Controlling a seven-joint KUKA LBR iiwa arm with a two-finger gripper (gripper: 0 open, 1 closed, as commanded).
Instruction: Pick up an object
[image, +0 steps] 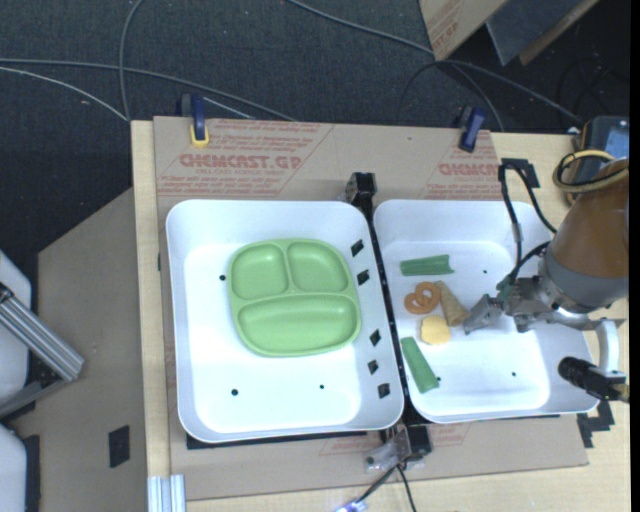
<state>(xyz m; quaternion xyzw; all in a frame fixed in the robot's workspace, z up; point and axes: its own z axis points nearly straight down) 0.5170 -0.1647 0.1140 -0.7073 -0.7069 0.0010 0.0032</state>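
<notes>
Nearest, toward the bottom of the frame, a green stick (420, 364) lies in the right bin (480, 398). Above it sit a yellow chunk (435, 331), a tan piece (452, 303), an orange pretzel (422, 297) and a green bar (426, 265). The end effector (478, 317) hovers low just right of this cluster; whether it is apart or together I cannot tell. Crowding could spoil the grasp, nudging neighbours instead. At left, a green plate (295, 297) fills the other bin (200, 380).
</notes>
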